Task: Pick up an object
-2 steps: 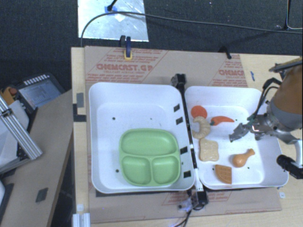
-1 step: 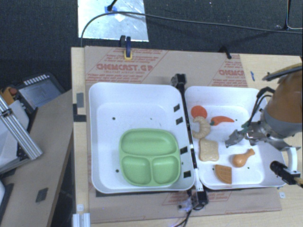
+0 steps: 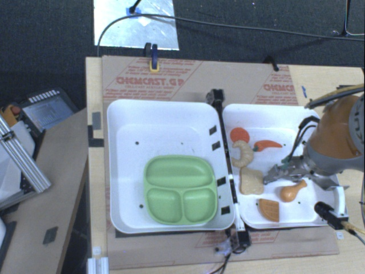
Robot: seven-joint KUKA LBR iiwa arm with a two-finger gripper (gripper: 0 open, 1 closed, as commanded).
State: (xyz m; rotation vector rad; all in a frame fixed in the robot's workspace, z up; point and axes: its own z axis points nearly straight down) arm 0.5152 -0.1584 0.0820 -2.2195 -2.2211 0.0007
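One tan, pear-shaped toy (image 3: 292, 191) lies beside the hand (image 3: 272, 174), whose grip I cannot tell.

Even, fairly bright overhead light falls across the scene, with no hard shadows. The two white bins (image 3: 165, 119) are the brightest areas and look slightly washed out, with only faint grey shading along their inner walls. A shiny metal sheet (image 3: 137, 16) at the far side catches a pale, patchy glare. The dark floor around it stays dim and grainy. The whole picture is soft and low in detail; printed lettering on the cardboard (image 3: 188, 76) is readable but fuzzy. The arm (image 3: 342, 133) at the right edge looks slightly blurred.
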